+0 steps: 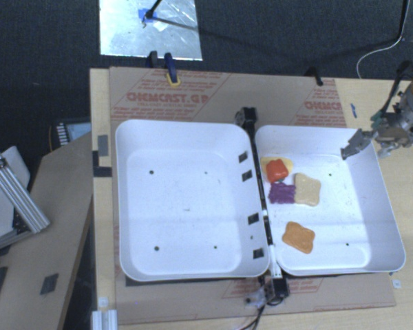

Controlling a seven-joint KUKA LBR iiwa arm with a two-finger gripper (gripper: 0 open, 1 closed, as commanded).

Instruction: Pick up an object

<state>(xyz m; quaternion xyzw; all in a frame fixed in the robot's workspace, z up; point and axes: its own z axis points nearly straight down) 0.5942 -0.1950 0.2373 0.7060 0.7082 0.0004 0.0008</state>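
Note:
Four small toy foods lie in the left half of the right bin (382, 225): a red and orange piece (277, 168), a purple piece (282, 193) just below it, a beige slice (307, 190) touching the purple one, and an orange-brown slice (299, 237) nearer the front. My gripper (368, 148) hangs over the bin's far right corner, well to the right of the foods. It is open, with one finger (351, 146) pointing down-left and nothing between the fingers.
The left bin (124, 184) adjoins the right one along a black hinged seam (260, 191). Both rest on a cardboard sheet (193, 91). A cable (382, 43) loops down behind the arm, and a foil square (151, 19) lies at the back.

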